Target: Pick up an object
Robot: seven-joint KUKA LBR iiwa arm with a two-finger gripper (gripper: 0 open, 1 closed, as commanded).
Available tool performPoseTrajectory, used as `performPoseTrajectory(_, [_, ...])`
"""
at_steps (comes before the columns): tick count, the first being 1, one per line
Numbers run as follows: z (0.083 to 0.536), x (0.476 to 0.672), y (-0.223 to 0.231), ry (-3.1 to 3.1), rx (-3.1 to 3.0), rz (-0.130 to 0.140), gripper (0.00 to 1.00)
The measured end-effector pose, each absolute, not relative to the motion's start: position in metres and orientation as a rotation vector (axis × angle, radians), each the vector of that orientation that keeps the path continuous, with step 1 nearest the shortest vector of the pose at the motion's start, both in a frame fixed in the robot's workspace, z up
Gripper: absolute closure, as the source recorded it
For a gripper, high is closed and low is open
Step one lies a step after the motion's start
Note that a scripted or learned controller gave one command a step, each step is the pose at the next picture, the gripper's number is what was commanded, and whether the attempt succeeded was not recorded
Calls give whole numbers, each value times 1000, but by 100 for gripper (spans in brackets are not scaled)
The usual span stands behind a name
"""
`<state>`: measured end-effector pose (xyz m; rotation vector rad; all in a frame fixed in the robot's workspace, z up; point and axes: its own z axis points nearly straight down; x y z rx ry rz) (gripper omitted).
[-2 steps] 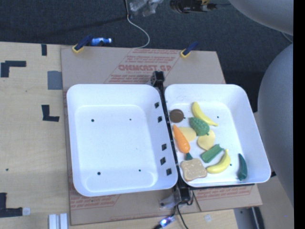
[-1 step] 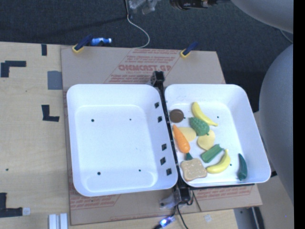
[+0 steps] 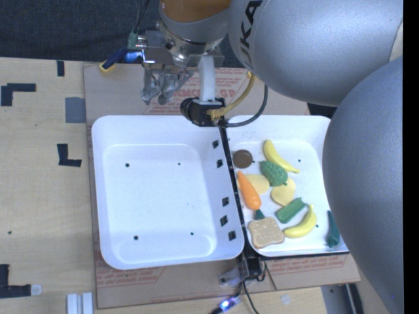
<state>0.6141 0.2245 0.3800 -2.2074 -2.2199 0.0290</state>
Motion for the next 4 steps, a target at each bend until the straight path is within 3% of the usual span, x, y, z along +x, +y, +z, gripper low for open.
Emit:
performPoseTrajectory(1, [484,623,223,-2229,-2219,-13,100])
performPoseTrajectory(2, [538,634,210,-2225,-2222,-7,100])
performPoseTrajectory(3, [280,646,205,-2217,-2216,26,100])
performPoseTrajectory(4, [424,669,235,-2231,-2219,-21,100])
